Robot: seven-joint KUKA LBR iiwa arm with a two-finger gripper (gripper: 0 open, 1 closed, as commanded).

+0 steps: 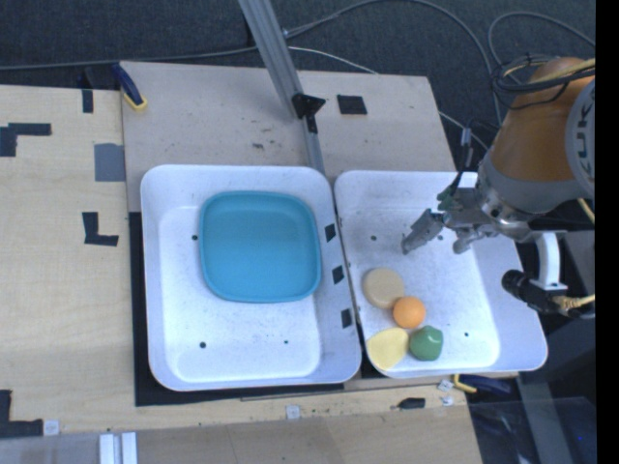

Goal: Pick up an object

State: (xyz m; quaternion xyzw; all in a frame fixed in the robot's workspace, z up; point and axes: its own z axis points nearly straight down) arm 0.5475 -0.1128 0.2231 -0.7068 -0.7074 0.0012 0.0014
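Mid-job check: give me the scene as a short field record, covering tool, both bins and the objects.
tool: open, over the right bin's upper part, holding nothing
left bin: blue plate
right bin: tan disc, orange ball, yellow piece, green piece
cluster: all four at the bin's lower left, close together
tool to cluster: apart, tool above and to the right in view

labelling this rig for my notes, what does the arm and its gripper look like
The arm is bulky and rounded, with an orange band above a grey wrist section. The gripper is dark grey metal with two slim fingers. Black cables loop over the arm's top.
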